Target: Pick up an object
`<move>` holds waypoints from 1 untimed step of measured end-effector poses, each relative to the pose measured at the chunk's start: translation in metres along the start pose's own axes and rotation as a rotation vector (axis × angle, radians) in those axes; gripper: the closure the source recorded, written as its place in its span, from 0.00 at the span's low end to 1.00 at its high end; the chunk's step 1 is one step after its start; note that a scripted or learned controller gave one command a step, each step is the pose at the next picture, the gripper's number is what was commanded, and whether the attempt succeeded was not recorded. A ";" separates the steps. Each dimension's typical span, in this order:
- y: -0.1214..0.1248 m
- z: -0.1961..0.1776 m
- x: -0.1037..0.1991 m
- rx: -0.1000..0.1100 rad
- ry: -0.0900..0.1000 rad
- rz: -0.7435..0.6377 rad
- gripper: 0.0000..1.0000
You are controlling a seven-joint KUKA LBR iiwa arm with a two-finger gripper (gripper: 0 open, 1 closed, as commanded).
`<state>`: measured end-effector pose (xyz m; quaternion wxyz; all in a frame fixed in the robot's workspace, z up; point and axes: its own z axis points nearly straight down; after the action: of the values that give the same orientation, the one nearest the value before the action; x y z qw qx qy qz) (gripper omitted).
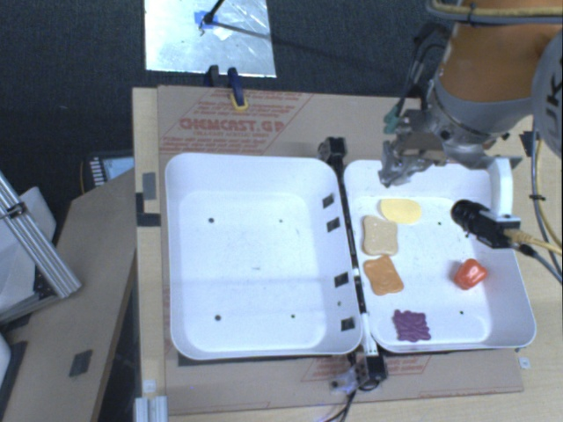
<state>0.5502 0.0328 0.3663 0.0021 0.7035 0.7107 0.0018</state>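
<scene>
A cardboard-covered bench (264, 112) seen from above at a slant, bearing two shallow white bins side by side; a grey and orange robot arm (501, 51) reaches in from the view's right. The bin on the view's left (255, 262) shows a bare white floor; the bin on the view's right (440, 253) holds all the loose pieces.

The gripper (400, 172) hangs over the far edge of the right-hand bin, near the divide between the bins; whether it is open or closed cannot be told from this angle, and nothing is seen held in it.

Five small flat pieces lie in the right-hand bin: a tan bread-like slice (380, 236); an orange-brown slice (383, 275) just nearer the camera, touching or almost touching the tan one; a pale yellow oval (400, 210) just beyond the tan slice and closest to the gripper; a purple lumpy cluster (412, 324) near the front wall; a red chunk (470, 273) apart from the rest towards the right.

The step in hand looks like choosing and approaching a target. The yellow oval is the shortest reach, but it lies flat, so a grasp would need to come straight down and straddle its narrow width; the red chunk looks thicker and stands clear of neighbours, likely the easier pinch.
</scene>
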 end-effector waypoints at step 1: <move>-0.048 -0.011 0.024 0.005 0.002 0.004 1.00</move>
<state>0.5020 0.0559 0.3773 -0.0002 0.7051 0.7091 0.0007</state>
